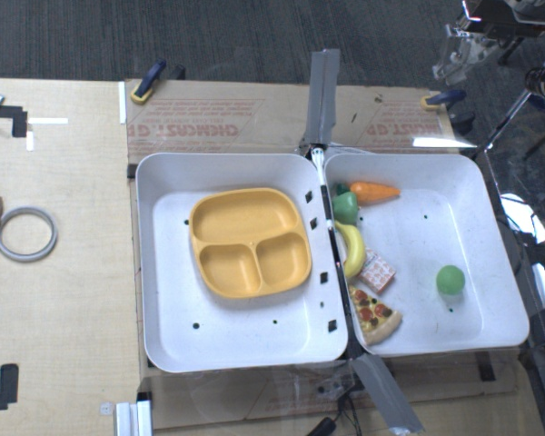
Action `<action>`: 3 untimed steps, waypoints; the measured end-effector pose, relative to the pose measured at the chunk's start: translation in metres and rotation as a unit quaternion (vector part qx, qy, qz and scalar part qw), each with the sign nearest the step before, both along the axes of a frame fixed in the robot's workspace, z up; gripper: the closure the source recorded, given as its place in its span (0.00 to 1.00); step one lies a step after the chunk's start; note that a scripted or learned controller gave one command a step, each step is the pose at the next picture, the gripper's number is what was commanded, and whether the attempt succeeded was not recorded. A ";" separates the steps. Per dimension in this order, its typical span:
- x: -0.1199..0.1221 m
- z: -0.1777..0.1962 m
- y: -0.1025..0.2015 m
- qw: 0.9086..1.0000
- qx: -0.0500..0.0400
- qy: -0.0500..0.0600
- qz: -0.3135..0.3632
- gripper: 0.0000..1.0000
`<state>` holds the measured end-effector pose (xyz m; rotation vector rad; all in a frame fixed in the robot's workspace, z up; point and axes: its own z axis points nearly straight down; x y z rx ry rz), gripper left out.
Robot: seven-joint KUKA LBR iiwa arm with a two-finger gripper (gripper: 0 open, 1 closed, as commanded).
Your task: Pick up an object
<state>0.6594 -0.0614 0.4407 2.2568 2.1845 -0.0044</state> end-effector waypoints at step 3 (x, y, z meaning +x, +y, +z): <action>-0.066 -0.006 0.137 0.970 -0.001 0.000 -0.242 1.00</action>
